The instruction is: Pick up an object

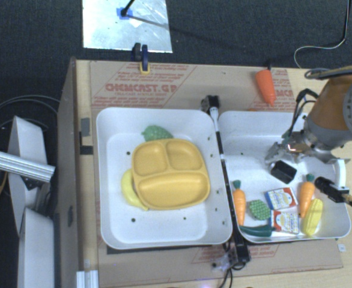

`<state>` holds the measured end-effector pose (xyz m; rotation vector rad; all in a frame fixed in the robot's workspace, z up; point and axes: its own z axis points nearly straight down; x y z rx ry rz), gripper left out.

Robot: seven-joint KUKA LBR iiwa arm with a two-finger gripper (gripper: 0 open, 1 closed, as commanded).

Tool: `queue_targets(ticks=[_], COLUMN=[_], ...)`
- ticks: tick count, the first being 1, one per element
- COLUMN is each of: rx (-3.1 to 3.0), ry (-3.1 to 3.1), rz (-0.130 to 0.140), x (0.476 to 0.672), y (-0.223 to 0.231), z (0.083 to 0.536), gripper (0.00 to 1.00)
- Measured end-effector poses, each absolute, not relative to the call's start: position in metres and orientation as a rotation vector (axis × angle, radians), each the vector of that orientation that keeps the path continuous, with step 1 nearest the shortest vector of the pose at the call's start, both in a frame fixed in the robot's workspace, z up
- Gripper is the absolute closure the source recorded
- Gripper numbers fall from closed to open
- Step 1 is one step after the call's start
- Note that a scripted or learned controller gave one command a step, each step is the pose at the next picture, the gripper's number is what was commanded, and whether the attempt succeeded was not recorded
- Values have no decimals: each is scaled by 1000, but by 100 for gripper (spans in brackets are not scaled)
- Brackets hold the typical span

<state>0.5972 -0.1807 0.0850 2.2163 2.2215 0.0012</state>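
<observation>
**Gripper low in the right bin, above a clutter of toy food**

The two-finger gripper (282,161) on the grey arm with its orange band (338,110) sits low in the right-hand shallow white plastic bin (248,128), its dark tip near the bin's middle; how far it is open, and whether it has anything in its grasp, cannot be told from this angle.

Starting from the left, the left-hand shallow white plastic bin (113,161) carries a smooth yellow moulded plate with three compartments (170,173). A curved yellow plastic banana (130,191) pokes out from under the plate's left edge, and a bumpy green leafy piece (157,132) peeks out behind it.

In the right bin the toys crowd along the near edge: a small orange carrot with a green top (239,204), a knobbly round green piece (259,209), a dark green curved pod (257,228), two small printed white cartons (282,209), a second orange carrot (306,197) and a ridged yellow corn cob (313,218). They lie just beside the gripper, toward the camera.

A larger orange carrot (265,86) rests apart on the brown cardboard sheet (164,86) behind the bins.
</observation>
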Motion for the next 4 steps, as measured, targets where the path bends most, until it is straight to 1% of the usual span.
queue_targets(ticks=[1,2,3,4], rx=[2220,2217,2216,2214], ry=[2221,2221,2226,2225], rz=[0,2,5,6], x=[551,552,603,595], y=[-207,-207,-101,-28], z=[84,95,84,186], gripper=[0,100,100,100])
